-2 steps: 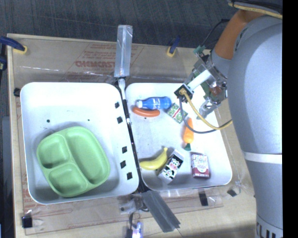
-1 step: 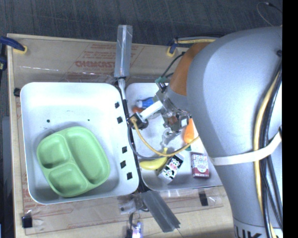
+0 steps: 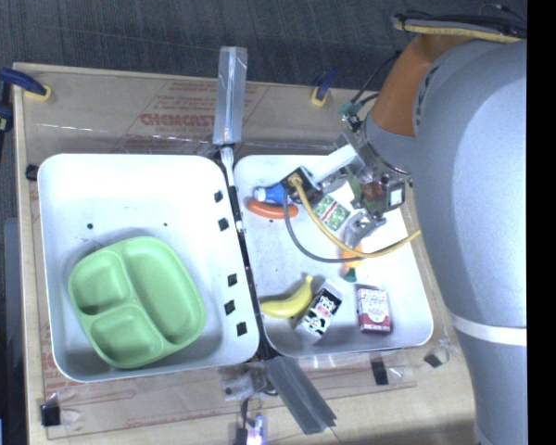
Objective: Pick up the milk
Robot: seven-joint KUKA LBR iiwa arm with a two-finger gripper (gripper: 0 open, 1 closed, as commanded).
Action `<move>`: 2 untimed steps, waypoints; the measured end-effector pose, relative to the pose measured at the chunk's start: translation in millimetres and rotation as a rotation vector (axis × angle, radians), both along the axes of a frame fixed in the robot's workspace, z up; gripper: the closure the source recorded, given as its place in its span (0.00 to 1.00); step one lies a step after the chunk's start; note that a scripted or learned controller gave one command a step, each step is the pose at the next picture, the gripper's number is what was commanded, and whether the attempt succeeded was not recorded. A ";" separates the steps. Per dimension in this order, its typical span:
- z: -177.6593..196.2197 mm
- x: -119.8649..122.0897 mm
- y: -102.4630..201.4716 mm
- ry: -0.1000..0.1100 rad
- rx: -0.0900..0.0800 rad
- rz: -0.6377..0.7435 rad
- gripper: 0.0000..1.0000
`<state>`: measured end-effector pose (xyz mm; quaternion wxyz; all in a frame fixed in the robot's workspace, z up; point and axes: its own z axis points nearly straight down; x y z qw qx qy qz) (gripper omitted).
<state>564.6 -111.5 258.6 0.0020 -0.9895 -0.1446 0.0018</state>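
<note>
1. While the grey arm (image 3: 482,202) reaches in from the right of the camera view, its gripper (image 3: 356,224) hangs low over the upper part of the right bin (image 3: 400,281). Whether the gripper is spread or pressed together cannot be told from this slant.
2. The milk (image 3: 322,311), a small carton with a black-and-white cow print, lies tilted near the lower edge of the right bin, well apart from the gripper.
3. A banana (image 3: 290,301) lies just left of the milk, its right end touching the carton or very nearly so.
4. A red carton (image 3: 373,308) sits just to the right of the milk, with a narrow gap of white bin floor between them.
5. A green-and-white box (image 3: 333,213) lies just beside the gripper, on its left; whether the two touch cannot be told.
6. An orange object (image 3: 273,209) and a blue object (image 3: 271,194) lie close together in the upper left corner of the right bin, near the divider.
7. A green divided plate (image 3: 134,299) with three compartments rests in the lower part of the left bin (image 3: 120,197).
</note>
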 end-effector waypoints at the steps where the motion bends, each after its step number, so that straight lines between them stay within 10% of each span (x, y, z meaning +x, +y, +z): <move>1: -63.8 73.4 -84.2 0.002 0.001 0.071 0.00; 2: -108.3 11.4 -11.7 0.005 0.000 -0.079 0.00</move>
